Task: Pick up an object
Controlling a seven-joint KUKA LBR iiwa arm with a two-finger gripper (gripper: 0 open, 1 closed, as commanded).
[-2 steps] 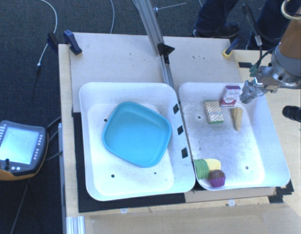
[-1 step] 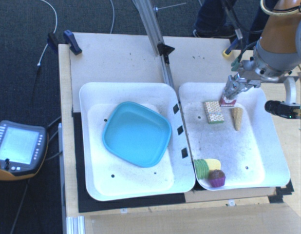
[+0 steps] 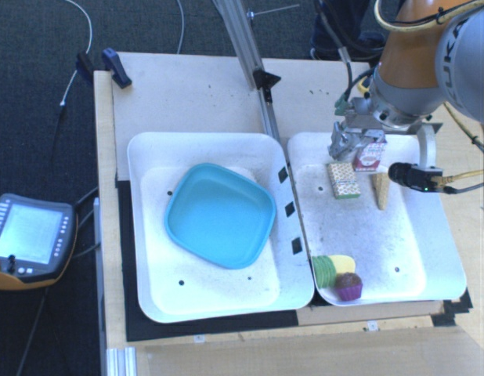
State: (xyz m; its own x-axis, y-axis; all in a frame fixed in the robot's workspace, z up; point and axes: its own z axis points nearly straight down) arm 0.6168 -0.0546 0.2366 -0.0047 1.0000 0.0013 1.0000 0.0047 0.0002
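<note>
You are seeing a blue plate (image 3: 220, 214) lying in the left bin (image 3: 148, 151). In the right bin (image 3: 438, 257), the gripper (image 3: 341, 146) is hovering over a checkered block (image 3: 344, 180); a red-and-white carton (image 3: 369, 154) is sitting just beside it.

The grey arm (image 3: 453, 45) enters from the upper right, its orange band (image 3: 418, 26) bulging above the wrist, and bends steeply downward so that the gripper (image 3: 345, 149) hangs low at the far end of the right-hand bin, a dark cable trailing beside it.
</note>
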